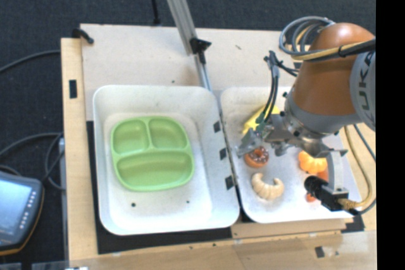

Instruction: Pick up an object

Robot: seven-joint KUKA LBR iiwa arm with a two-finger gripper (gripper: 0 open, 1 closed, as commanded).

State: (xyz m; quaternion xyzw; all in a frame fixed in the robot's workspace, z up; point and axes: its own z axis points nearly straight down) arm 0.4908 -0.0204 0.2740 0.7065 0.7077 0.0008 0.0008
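Camera view looks down at a slant on the bench (139, 54), which carries two shallow white bins side by side. The left bin (107, 205) holds a green divided plate (152, 153) and nothing else of note. The right bin (237, 101) holds the loose things, and the grey arm with its orange band (329, 73) comes in over it from the right, covering much of its upper part.

The gripper (256, 145) sits low at the left side of the right bin, directly above a small round reddish-brown piece like a doughnut (257, 157); whether it is open or closed cannot be told from this angle, and nothing is seen held. So the doughnut lies straight below the gripper, the likely target, and being round it needs no particular turn of the wrist.

A pale croissant (267, 187) lies just beyond it toward the bin's near edge, its curve running left to right. An orange piece (312, 163) rests to the right, and a yellow object (259, 118) peeks out under the arm.
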